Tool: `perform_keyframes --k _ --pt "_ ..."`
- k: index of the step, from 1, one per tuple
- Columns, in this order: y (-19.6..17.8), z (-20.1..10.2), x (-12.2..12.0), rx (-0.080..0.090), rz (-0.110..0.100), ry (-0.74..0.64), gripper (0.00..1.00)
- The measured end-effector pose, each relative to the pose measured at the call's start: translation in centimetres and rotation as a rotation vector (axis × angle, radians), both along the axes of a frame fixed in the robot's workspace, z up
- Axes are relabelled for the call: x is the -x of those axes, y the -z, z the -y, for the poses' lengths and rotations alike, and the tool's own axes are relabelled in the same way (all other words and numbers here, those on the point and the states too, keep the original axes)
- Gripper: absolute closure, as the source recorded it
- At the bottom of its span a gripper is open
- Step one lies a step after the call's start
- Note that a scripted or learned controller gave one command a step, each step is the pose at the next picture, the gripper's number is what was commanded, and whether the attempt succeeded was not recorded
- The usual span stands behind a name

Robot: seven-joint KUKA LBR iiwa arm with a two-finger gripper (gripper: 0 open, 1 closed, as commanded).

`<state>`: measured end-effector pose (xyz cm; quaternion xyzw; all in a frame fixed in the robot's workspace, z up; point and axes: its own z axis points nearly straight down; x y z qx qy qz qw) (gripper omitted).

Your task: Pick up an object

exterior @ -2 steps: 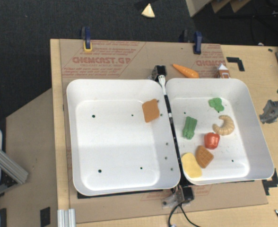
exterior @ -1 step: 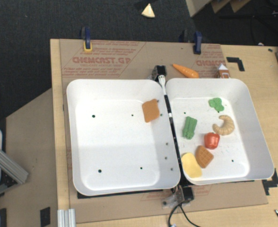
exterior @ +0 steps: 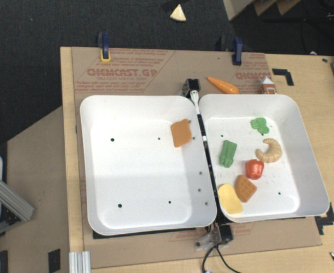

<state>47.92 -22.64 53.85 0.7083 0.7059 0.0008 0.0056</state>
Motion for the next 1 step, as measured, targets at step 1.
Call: perform_keyframes --k 1 --pt "18.45 -8.77 0.09 -0.014 -0.026 -0.010 1.00"
